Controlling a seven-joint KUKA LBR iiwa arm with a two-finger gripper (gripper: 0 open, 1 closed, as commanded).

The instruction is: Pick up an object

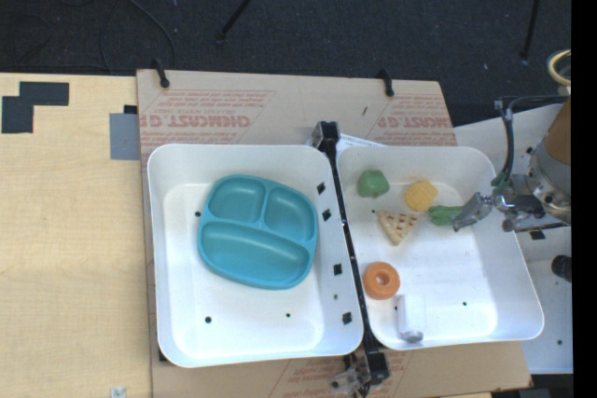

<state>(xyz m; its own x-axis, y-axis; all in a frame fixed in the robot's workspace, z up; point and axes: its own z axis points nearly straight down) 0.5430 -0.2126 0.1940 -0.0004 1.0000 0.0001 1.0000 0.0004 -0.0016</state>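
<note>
In the right-hand bin (508,312) lie several small objects: a green lump (373,183) and a yellow piece (421,195) toward the back, a tan waffle-patterned wedge (398,225) just before them, an orange ring (381,280) and a white block (409,316) near the front. A darker green piece (444,214) sits touching the jaws (469,213); whether they are clenched or released cannot be told. The left bin (177,294) bears a teal divided plate (257,230).
</note>
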